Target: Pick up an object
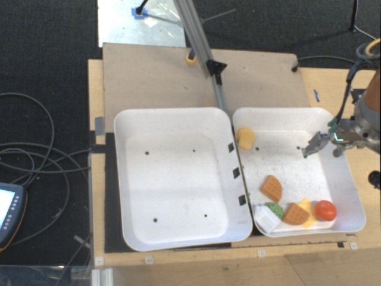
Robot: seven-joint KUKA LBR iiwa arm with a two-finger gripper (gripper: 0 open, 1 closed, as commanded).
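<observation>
The right bin [286,119] holds several toy food pieces. A yellow round piece [246,137] lies at its far left corner. An orange waffle-like piece [272,188] sits mid-bin. Along the near wall lie a white block [266,218], a green piece [275,208], an orange wedge [296,214], a yellow wedge [307,208] and a red tomato [325,210]. My gripper [325,149] hangs over the right side of this bin, open, with nothing between its fingers. It is well apart from every piece, right of and beyond the waffle piece.
The left bin [172,117] lies beside the right one, with black clips [236,173] along the shared wall. A grey pole [199,34] slants in from the top toward the bins. Cables and a pendant [9,210] lie on the floor at left.
</observation>
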